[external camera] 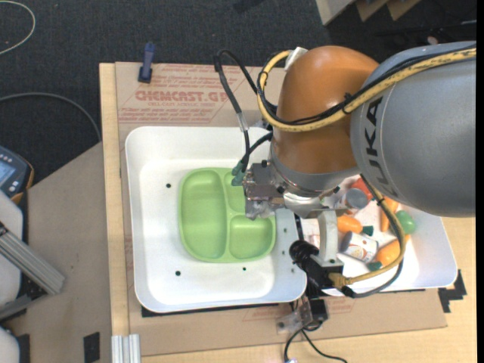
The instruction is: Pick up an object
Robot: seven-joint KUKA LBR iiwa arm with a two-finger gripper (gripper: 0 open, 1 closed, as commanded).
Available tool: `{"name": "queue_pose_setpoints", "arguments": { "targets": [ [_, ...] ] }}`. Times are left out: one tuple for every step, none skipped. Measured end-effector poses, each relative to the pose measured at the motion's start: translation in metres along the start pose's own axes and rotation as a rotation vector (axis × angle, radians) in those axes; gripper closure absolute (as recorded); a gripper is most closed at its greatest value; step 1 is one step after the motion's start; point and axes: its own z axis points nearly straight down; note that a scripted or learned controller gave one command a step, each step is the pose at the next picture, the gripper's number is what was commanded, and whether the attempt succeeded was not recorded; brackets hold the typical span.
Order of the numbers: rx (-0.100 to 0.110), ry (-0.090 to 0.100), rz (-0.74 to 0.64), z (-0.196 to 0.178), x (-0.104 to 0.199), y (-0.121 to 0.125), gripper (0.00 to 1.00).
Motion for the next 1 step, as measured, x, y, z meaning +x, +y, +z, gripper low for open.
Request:
{"name": "queue_pose_setpoints", "arguments": {
  "targets": [
    [-0.033, 0.015, -0.016, -0.1741, 0.0345, 0.0057, 1.0]
  ]
}}
